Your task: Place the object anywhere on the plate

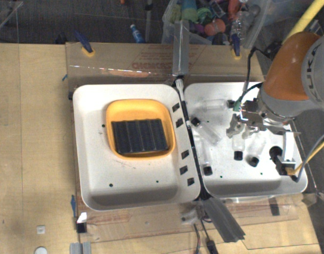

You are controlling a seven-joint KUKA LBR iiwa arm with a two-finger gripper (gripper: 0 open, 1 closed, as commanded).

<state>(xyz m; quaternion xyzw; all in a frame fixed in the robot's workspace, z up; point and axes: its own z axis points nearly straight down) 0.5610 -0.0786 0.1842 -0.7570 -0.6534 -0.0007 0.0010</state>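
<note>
I see the dark ribbed object [139, 136] lying flat on the yellow plate [115, 111] in the left bin [93, 179], its long axis running left-right. The claw [245, 155] hangs over the right bin [220, 176]; I cannot tell its opening.

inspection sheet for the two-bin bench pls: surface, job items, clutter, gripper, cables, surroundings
Surface: wooden bench bearing left bin and right bin.
Job's things: yellow plate in left bin, a dark ribbed slab lying on it.
Clutter: small dark pieces on right bin floor.
Grippers: gripper low over right bin; finger state unclear.
Cables: black cable running to the wrist.
Surroundings: clear tub of coloured toys behind the bins.
</note>
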